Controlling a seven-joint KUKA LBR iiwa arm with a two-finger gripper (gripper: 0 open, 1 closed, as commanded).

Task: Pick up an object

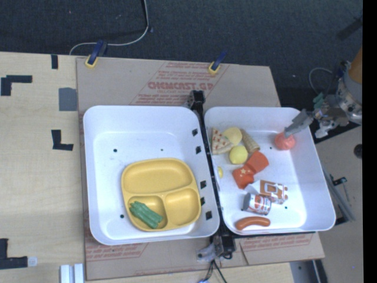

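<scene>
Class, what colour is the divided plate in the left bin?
Yellow; the divided plate shows clearly in the camera view.

A small round pink-red toy fruit point(284, 141) is seen in the right white bin point(312, 175), near its upper right corner, apart from the other toy foods clustered further left.

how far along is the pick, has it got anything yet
Done: the arm has reached into the right bin, with the hand at its upper right. In hand: it sits right above a small pink-red object, but whether it grips it cannot be told. Left: a clear grasp and lift; the sausage, can and other toys lie on the bin floor.
</scene>
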